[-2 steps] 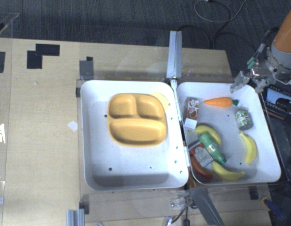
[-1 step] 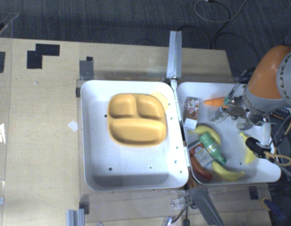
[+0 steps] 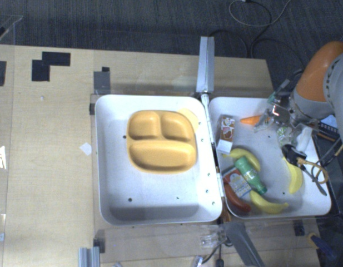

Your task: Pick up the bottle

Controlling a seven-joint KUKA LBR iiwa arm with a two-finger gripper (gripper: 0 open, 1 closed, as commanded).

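Camera view: bottle (image 3: 250,174) well apart from pincer (image 3: 276,117).

Two white bins on my wooden bench (image 3: 49,166)

A yellow three-compartment plastic tray (image 3: 162,140) fills my left white bin (image 3: 110,199); curved yellow bananas (image 3: 268,205) lie in my right white bin (image 3: 316,204).

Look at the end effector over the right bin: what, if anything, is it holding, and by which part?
Cannot be told. The end effector hovers at the right bin's far end, while the green bottle lies apart among bananas.
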